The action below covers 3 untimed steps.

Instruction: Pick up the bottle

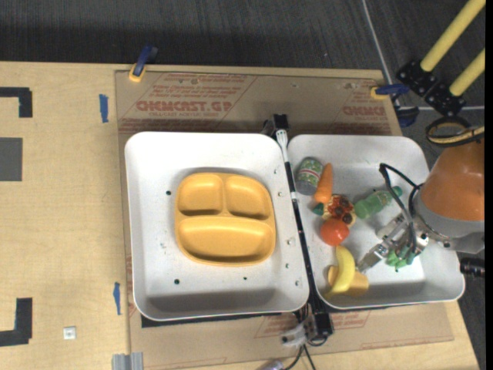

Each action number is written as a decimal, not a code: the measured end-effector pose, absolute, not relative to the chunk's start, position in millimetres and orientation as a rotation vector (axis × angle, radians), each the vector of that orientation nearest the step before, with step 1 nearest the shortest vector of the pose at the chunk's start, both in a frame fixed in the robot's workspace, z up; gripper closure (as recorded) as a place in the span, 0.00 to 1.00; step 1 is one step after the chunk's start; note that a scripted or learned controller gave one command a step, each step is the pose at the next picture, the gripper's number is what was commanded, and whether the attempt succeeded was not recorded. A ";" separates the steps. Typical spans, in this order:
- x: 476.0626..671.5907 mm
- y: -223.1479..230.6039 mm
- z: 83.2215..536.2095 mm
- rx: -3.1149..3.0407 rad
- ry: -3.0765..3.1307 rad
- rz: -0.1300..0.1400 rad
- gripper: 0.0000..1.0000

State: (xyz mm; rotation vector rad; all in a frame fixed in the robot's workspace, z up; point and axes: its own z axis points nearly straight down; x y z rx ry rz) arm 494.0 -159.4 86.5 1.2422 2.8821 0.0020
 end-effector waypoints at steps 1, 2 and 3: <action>481.2 -155.8 86.5 1.867 2.522 0.004 0.00; 479.8 -172.5 86.3 1.358 2.832 0.000 0.00; 482.6 -173.4 97.6 1.354 2.820 0.001 1.00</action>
